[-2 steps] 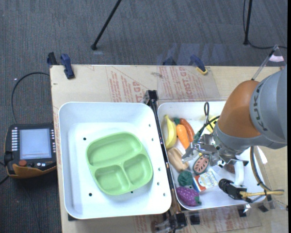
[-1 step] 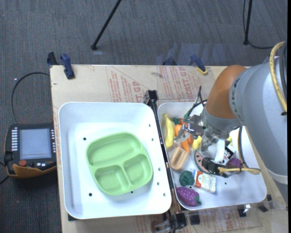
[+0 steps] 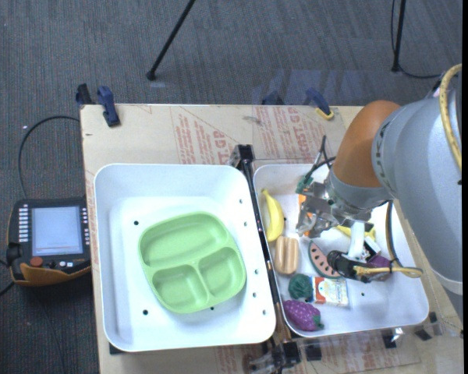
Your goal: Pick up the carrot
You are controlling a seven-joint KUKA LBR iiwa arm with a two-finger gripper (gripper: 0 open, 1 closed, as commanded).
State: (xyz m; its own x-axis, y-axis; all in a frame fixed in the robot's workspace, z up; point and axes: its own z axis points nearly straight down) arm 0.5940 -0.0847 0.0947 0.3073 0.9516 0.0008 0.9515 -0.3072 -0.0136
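In the right bin, an orange object that looks like the carrot shows as a small strip near the bin's upper left, mostly hidden under the wrist. My gripper hangs low over that spot, just right of the carrot and of a yellow banana. The grey arm with its orange band covers the bin's upper right part.
The right bin also holds a hot dog, a watermelon slice, broccoli, purple grapes, a small packet and a purple eggplant. The left bin holds a green divided plate.
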